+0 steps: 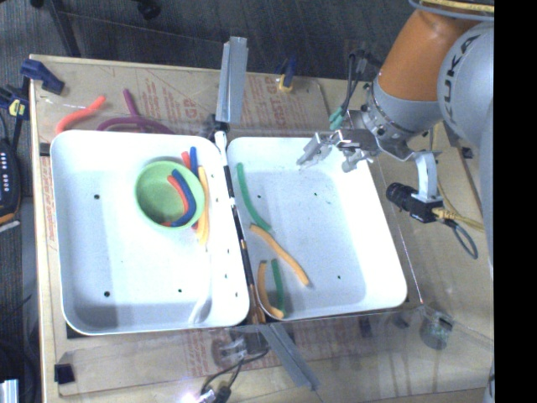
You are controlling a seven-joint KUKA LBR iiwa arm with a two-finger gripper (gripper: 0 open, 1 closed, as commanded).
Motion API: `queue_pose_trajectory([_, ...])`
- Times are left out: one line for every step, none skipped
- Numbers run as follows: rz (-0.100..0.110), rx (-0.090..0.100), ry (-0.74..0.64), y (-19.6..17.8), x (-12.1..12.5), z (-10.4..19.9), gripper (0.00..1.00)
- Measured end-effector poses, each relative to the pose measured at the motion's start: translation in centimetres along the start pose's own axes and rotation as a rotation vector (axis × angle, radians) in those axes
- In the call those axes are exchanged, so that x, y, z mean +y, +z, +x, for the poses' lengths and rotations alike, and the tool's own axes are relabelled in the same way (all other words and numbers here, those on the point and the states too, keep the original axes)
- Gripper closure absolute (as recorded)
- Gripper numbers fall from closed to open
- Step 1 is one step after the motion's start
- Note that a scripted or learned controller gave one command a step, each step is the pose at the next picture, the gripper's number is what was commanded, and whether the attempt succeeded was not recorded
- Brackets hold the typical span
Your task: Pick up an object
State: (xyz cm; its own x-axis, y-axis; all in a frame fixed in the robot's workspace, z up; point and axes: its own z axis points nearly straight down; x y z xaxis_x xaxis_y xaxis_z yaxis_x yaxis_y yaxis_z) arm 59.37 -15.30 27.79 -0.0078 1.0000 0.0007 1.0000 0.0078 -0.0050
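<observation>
1. The gripper [333, 151] hovers over the right bin's [377, 267] upper edge, fingers spread apart and holding nothing.
2. The green strip [248, 200] lies left of and below it, apart.
3. The orange strip [284, 254] lies lower still.

Arm [453, 65] came in from the right edge, top corner. Grey link on the outside, orange band [419, 36] just above the wrist. Wrist [398, 128] was angled down and leftward, a black cable looped off its upper left side. Gripper [329, 151] sat at the leftmost end of the arm, metal fingers [312, 152] pointing left and slightly down. Fingers looked a little spread, nothing seen between them. A small black cylindrical unit [411, 200] with a yellow cable hung below the wrist on a grey bracket.
</observation>
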Motion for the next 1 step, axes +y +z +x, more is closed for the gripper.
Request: queue_pose_trajectory([0.002, 0.0, 0.162, 15.53, -4.06, 3.99, 0.0])
